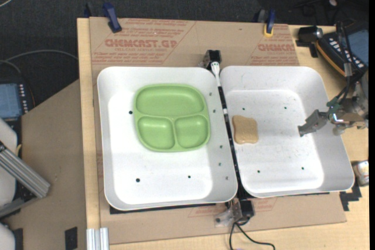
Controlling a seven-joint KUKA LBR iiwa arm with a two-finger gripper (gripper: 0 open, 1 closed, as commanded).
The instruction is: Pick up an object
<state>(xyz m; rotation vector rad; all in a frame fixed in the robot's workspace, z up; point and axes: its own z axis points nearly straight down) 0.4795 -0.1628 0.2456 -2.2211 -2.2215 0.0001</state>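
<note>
A tan, bread-like piece (245,130) lies flat near the left wall of the right bin (275,82). A green divided plate (172,116) rests in the upper half of the left bin (158,178). My gripper (323,127) hangs over the right bin's right side, well to the right of the tan piece and apart from it. It is open: one dark finger (309,123) points left and down, the other sits near the bin's rim, and nothing is between them.
The two bins meet at a black central seam (225,126). Clamps (111,16) hold the cardboard-covered bench at the back. Cables and equipment (340,50) crowd the right edge near the arm.
</note>
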